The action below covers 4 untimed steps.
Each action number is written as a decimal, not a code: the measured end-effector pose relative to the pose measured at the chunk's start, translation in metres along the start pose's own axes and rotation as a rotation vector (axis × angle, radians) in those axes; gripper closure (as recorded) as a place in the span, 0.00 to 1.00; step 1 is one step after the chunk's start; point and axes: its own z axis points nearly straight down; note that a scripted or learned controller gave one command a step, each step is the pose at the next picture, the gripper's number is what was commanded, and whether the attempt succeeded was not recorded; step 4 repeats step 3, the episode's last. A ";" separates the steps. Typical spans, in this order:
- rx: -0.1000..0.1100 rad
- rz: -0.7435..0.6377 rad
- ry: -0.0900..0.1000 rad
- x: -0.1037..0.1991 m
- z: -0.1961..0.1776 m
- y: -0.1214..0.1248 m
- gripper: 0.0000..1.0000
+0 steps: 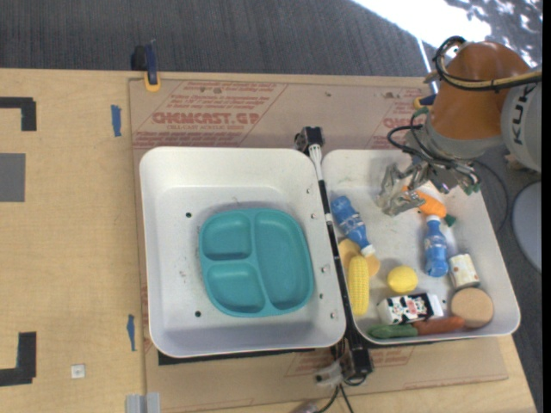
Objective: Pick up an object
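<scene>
The right bin (499,256) holds several small items. Among them are a blue bottle (351,222), a corn cob (357,284), a yellow lemon (401,279) and a second blue bottle (436,249). An orange piece (431,203) lies at the upper middle. My gripper (401,191) hangs low over the bin's upper part, just left of the orange piece, below the arm's orange band (472,84). Nothing shows in its grasp.
A teal divided plate (256,261) lies in the left bin (164,231). Along the right bin's front edge sit a black-and-white carton (406,308), a tan round disc (473,306), a white cup (463,270) and a red stick (439,324). A black clip (309,138) stands between the bins at the back.
</scene>
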 end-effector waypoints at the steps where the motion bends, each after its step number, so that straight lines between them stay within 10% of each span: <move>1: -0.001 0.104 0.003 0.037 -0.100 0.090 1.00; 2: -0.002 -0.193 0.004 0.082 -0.001 0.069 1.00; 3: -0.001 -0.624 -0.001 0.075 -0.001 0.054 1.00; 4: -0.001 -0.624 -0.001 0.075 -0.001 0.054 1.00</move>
